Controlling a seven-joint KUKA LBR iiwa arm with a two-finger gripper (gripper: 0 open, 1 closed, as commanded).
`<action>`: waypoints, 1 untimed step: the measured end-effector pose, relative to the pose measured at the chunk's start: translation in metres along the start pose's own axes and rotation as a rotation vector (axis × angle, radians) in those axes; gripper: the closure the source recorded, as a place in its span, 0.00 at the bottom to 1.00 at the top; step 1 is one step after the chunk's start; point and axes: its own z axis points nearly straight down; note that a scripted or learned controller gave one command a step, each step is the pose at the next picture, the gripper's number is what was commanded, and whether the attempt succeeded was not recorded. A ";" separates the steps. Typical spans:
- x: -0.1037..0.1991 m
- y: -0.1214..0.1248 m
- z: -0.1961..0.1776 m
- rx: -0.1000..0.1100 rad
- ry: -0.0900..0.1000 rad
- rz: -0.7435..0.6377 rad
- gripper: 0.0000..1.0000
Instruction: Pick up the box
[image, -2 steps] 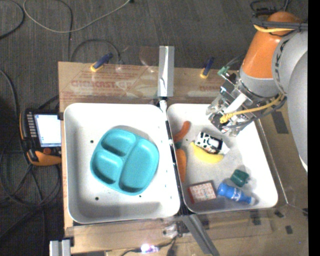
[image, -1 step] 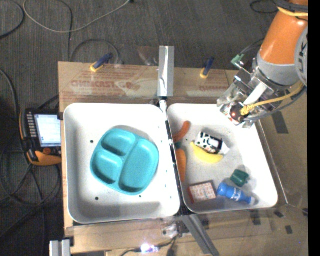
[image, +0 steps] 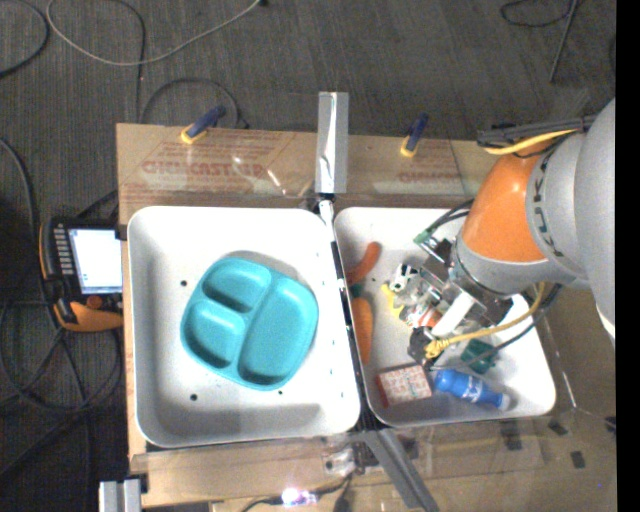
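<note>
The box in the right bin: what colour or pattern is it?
The box has a reddish and white speckled print on its top, seen in the camera view.

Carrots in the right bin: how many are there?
2. One carrot lies at the bin's upper left; another carrot lies below it along the left wall. The arm may hide more.

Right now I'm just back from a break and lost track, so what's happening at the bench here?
The KUKA arm reaches in from the right, its end effector low over the right bin. The box it is meant to pick up lies by that bin's front wall, not between the fingers. Beside it lie a blue bottle and two carrots. The left bin holds a teal divided plate.
</note>
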 end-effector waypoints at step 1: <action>0.056 0.061 -0.001 -0.002 0.000 0.175 1.00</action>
